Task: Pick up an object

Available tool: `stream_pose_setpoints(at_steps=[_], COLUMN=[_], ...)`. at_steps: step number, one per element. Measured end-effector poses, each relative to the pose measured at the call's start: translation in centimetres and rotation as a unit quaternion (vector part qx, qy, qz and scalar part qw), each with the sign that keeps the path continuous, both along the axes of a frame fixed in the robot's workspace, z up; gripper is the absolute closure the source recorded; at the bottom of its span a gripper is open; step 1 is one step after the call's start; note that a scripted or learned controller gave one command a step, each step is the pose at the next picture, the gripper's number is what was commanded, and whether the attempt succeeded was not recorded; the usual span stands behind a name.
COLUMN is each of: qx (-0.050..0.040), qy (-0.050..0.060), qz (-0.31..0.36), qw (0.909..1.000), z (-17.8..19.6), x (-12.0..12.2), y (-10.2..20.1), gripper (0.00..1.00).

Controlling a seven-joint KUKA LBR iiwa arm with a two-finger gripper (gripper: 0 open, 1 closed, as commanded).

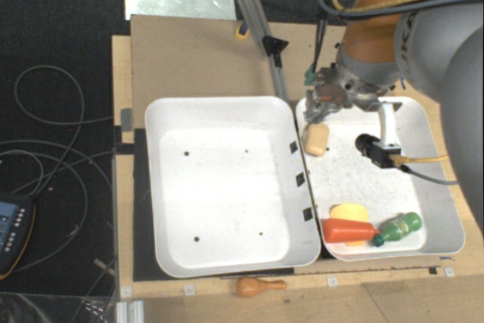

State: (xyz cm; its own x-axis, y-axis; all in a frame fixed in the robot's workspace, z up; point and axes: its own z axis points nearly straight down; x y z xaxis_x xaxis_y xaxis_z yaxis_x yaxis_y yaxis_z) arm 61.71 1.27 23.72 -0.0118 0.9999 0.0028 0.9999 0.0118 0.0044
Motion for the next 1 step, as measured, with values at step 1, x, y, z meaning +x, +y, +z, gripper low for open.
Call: stream_pose_setpoints(at_steps=[1], qx=[-0.0002], qy=[0.000], qz=[-0.001], qw=[1.0000], z=[0.81], x=[1.95], y=[4.59], gripper=[1.00])
